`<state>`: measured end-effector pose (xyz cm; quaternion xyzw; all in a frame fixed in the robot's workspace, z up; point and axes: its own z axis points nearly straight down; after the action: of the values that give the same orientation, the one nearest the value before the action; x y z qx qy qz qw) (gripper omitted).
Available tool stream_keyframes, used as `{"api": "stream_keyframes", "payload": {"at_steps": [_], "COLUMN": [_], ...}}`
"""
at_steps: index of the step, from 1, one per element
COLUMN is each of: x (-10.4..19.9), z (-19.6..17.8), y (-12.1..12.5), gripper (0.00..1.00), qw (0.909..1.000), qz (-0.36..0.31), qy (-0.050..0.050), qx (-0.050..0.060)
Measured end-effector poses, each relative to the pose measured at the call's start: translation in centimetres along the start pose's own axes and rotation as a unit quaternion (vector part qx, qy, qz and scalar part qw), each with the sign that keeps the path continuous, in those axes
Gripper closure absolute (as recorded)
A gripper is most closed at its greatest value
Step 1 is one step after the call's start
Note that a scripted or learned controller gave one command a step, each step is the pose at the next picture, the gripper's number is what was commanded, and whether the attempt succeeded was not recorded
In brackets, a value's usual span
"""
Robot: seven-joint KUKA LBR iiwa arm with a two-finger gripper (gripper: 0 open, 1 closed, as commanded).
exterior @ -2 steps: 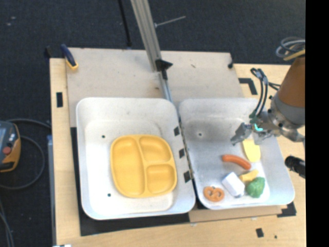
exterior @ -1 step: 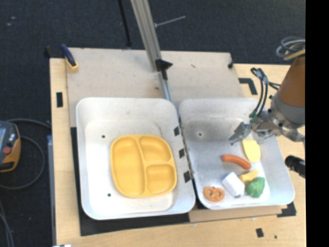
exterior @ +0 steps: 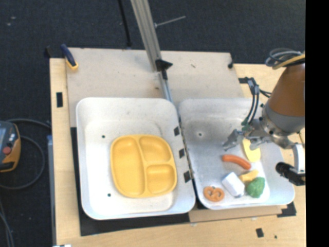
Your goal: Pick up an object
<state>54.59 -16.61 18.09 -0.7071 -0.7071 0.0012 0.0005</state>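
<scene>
My gripper (exterior: 241, 142) hangs over the right bin (exterior: 205, 118), near its middle right, with the fingers spread open and nothing between them. Just below it lies an orange sausage-shaped piece (exterior: 236, 161). A pale yellow piece (exterior: 251, 151) sits right beside the sausage, under the right finger. Further toward the front edge are a white block (exterior: 232, 183), a small yellow wedge (exterior: 249, 176), a green broccoli-like piece (exterior: 256, 187) and an orange pretzel shape (exterior: 213, 193).
The left bin (exterior: 92, 118) holds a yellow divided tray (exterior: 144, 164). A metal post (exterior: 146, 27) rises behind the bins. The arm's orange band (exterior: 288, 89) and grey wrist stand over the right bin's right rim. Cables run above the arm.
</scene>
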Motion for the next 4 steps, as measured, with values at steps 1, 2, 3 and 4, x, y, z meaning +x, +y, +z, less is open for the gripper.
{"api": "stream_keyframes", "payload": {"at_steps": [1, 2, 3, 4], "x": [0.5, 0.4, 0.2, -0.1], "z": [4.6, 8.1, 6.8, 2.5], "y": [-0.5, -0.5, -0.3, -0.1], "gripper": [0.00, 0.00, 1.00, 1.00], "qw": [1.0000, 1.0000, 1.0000, 1.0000], "qz": [0.000, 0.001, 0.003, 0.000], "qy": [0.000, -0.001, -0.001, 0.000], "qx": [0.000, -0.002, -0.004, -0.004]}}
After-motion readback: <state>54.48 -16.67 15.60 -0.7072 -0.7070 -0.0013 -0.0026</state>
